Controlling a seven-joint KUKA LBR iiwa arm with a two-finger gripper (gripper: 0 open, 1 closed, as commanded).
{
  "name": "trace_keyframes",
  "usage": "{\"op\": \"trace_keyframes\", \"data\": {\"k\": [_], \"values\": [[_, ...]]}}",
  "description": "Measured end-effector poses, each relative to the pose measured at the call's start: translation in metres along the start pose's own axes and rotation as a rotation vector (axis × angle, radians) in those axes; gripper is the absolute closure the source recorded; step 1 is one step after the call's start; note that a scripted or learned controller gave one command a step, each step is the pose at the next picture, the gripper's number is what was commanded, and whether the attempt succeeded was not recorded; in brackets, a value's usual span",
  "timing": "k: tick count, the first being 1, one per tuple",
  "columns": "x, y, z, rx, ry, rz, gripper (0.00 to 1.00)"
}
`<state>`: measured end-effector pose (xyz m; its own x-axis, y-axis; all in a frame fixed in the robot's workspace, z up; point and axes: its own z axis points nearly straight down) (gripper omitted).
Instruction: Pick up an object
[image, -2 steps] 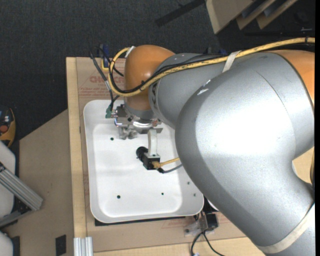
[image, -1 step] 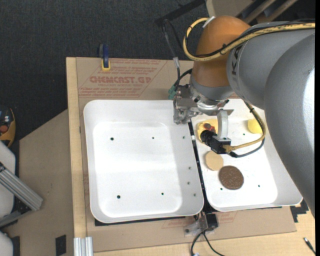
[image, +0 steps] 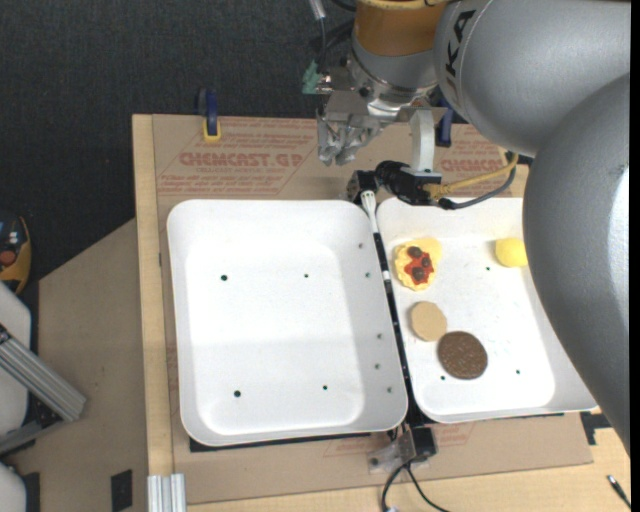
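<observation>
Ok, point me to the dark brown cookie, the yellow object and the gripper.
dark brown cookie (image: 463, 355), camera view, centre of its top face.
yellow object (image: 511, 252), camera view, middle of its visible part.
gripper (image: 338, 150), camera view, between its fingertips.

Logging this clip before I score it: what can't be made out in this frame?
- Gripper: blurred, so finger state is unclear.
- Yellow object: partly behind the arm, shape uncertain.
- Right bin: its right side is covered by the arm.
- Topped round piece: toppings too small to identify.
</observation>
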<state>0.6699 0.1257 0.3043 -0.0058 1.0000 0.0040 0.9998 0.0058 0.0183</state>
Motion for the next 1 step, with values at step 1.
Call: {"op": "trace_keyframes", "data": {"k": [1], "values": [[0.0597, -0.0434, 0.0557, 0.026, -0.003, -0.001, 1.0]]}}
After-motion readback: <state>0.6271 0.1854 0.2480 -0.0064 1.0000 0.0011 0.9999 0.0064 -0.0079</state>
